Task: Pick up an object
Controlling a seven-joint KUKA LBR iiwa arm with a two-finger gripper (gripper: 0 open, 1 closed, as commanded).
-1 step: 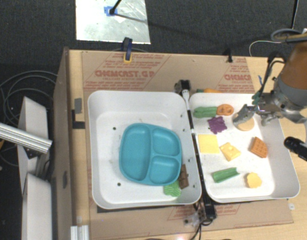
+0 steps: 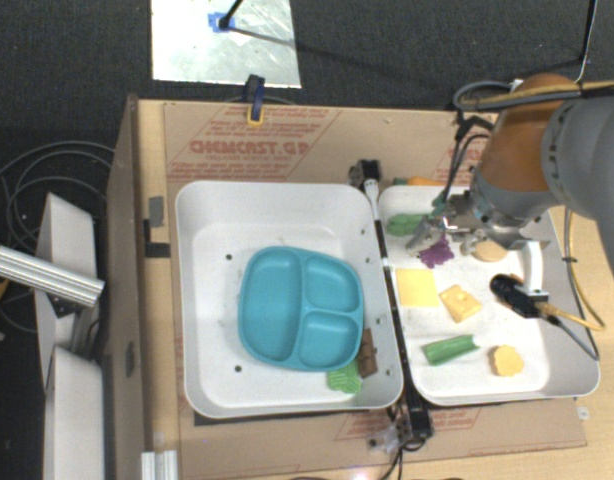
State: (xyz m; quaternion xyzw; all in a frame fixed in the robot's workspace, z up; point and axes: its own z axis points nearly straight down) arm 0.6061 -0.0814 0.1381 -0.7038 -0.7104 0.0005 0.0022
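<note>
My gripper (image 2: 439,226) hung low just above the purple toy (image 2: 437,254), poised for a grab; the toy lay in the right bin (image 2: 572,373), and I couldn't tell my grip's state

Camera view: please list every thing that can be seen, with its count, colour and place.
Bins: 2, white, side by side on the bench.
Divided plate: 1, teal, left bin.
Leafy piece: 1, green, left bin, near corner.
Brown piece: 1, left bin, right edge.
Square slice: 1, pale yellow, right bin.
Wedge: 1, yellow, right bin.
Long piece: 1, green, right bin.
Round piece: 1, orange-yellow, right bin.
Purple piece: 1, below gripper.
Arm: 1, grey, orange band.
Gripper: 1, over right bin.
</note>
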